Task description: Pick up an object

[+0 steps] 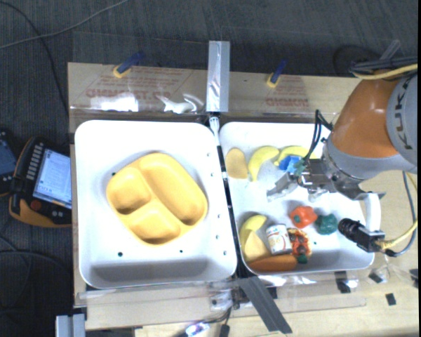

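The desk [323, 90] carries two shallow white bins side by side. The left bin [91, 188] holds a yellow divided plate [156, 196] with three compartments, lying roughly in its middle. The right bin [238, 135] holds a scatter of small things. Along its far side lie a tan oval piece [236, 162], a yellow banana-like piece [261, 159] and, just beside it, a second yellow piece [295, 151] with a small blue object [290, 163] touching it. In the near corner sit a yellow half-round piece [252, 233], a small white jar [276, 239] and an orange carrot-like piece [272, 262], all packed close together. A red-orange toy [303, 215] and a teal object [327, 223] lie near each other toward the right.

The arm [368, 128] reaches in from the right, its orange band over the right bin's far right corner. The hand [293, 182] hangs above the middle of the right bin, between the blue object and the red-orange toy. Its fingers [281, 187] seem spread, with nothing between them, though they blur against the white floor.

To the left of the desk, on the floor, lies a pendant with a lit screen [45, 182].
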Controlling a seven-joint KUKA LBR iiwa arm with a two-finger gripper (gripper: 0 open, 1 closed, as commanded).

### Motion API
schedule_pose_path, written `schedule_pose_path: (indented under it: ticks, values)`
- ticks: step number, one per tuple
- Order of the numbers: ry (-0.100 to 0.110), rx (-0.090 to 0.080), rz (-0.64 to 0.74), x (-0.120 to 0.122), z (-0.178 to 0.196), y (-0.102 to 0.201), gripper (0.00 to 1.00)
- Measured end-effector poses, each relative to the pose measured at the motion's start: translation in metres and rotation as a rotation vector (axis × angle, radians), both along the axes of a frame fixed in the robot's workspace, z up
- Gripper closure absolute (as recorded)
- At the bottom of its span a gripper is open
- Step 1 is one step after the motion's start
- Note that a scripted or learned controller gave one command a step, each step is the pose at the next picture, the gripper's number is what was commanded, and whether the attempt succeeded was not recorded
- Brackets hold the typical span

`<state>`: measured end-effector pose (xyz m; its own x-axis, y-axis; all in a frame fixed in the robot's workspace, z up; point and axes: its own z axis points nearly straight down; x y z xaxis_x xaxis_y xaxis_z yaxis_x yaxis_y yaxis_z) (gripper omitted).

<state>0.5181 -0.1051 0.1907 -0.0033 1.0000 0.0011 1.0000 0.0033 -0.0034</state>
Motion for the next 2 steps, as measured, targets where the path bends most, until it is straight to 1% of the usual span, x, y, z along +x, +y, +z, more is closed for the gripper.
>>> schedule_pose_path:
  ticks: [1, 2]
  values:
    - [-0.002, 0.0, 0.384, 0.086, -0.081, -0.021, 0.0]
    - [-0.014, -0.004, 0.396, 0.124, -0.1, 0.004, 0.0]
